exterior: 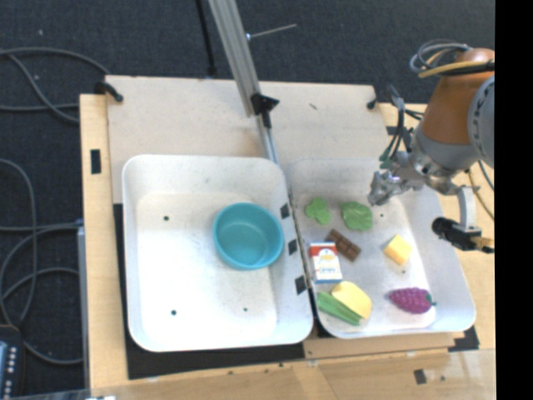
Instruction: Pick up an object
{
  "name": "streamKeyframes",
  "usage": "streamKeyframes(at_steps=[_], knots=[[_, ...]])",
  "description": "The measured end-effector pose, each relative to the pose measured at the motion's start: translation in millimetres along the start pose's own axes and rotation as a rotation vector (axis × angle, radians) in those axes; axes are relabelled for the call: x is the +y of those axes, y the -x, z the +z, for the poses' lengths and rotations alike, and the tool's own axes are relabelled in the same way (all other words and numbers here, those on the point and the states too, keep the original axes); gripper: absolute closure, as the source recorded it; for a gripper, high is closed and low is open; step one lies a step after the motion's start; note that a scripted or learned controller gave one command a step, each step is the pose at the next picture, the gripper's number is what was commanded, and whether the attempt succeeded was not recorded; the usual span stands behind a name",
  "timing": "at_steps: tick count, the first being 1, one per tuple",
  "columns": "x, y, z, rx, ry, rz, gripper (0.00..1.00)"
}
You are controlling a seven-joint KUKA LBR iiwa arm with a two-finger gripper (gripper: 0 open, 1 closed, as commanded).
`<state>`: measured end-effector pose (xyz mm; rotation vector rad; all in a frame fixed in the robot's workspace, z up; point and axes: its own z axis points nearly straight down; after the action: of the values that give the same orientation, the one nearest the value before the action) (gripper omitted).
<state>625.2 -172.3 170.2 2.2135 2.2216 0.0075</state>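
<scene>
Toy foods, among them a green lettuce piece and a yellow block, are spread in the right bin. The tool is poised above its upper edge; its opening cannot be told.

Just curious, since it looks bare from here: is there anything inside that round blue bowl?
The round blue bowl in the left white bin shows only its own blue inner surface. Its near wall hides a sliver of the floor, so something tiny there could go unseen.

The grey, rounded metal arm wears a broad orange band above its wrist. Thin pale cables loop over that band, and a small silvery two-finger gripper tips it.
</scene>
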Motion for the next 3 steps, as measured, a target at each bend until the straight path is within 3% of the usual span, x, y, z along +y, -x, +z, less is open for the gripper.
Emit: streamKeyframes(at_steps=[2,3], knots=[[9,10,-96,0.0,-0.001,-0.001,1.0],[3,-42,-103,0.002,-0.006,-0.003,1.0]])
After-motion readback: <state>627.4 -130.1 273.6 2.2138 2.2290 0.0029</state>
